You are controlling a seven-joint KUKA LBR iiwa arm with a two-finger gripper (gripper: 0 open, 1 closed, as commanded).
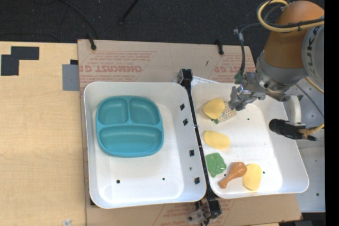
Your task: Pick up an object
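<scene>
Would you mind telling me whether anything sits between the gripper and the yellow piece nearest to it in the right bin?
Nothing visible does. The gripper hangs just right of the upper yellow piece, with only a small speckled item beside it, below the direct line.

Teal plate (128,127) left bin — toy food (217,139) right bin

I get even, bright overhead light; white bins (100,188) nearly washed out, soft shadows only. Floor behind the desk (37,140) reads dark. Whole frame slightly soft, fine detail grainy.
</scene>
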